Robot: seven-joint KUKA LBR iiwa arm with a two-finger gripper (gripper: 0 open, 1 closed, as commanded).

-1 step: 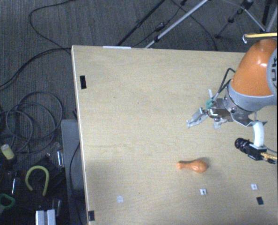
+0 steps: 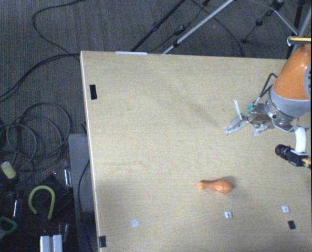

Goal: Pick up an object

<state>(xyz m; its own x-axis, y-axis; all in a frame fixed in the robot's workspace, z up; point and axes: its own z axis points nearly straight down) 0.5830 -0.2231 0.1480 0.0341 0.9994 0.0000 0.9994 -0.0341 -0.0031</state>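
Note:
An orange, pear-shaped object lies on its side on the pale wooden bench top, in the lower right part of the camera view. My gripper hangs at the right, above and slightly right of the object and well apart from it. Its two light fingers are spread open toward the left, with nothing between them. The arm's orange band and grey wrist reach in from the right edge.
Small square markers dot the bench near its front right, and a black tag sits by the left edge. Cables and tools lie on the floor to the left. Tripod legs stand behind the bench.

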